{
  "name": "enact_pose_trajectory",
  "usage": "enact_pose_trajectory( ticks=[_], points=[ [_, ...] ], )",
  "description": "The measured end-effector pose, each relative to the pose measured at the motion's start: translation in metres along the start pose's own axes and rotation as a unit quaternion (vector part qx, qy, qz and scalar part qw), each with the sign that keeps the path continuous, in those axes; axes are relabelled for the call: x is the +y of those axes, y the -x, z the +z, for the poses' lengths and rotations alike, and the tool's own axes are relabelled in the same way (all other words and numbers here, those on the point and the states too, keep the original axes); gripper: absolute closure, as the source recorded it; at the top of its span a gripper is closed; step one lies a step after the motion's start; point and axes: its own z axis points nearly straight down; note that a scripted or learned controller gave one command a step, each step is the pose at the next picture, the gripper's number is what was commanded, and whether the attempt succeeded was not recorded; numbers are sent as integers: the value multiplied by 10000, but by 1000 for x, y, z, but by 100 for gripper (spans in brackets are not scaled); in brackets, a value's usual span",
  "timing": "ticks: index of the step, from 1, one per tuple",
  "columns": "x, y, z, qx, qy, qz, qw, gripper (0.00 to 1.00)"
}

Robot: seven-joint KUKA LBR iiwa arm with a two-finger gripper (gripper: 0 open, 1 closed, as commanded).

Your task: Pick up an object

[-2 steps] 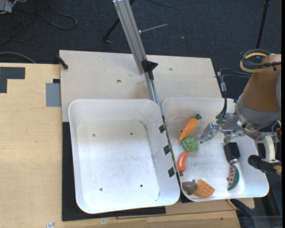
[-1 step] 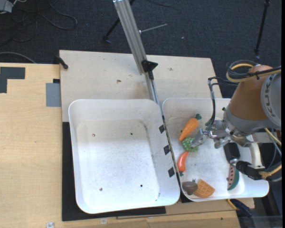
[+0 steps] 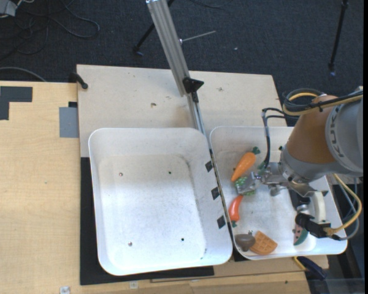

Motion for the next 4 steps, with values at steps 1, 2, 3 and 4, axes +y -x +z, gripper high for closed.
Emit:
enact_pose_trajectory(
  ticks=[1, 2, 3, 4],
  points=[
    [1, 2, -12, -3, 16, 24, 10000, 100],
    [5, 10, -72, -14, 8, -3, 10000, 100],
    [-2, 18, -127, -15, 9, 11, 10000, 100],
    [-2, 19, -154, -10, -1, -9, 10000, 100]
  ],
)
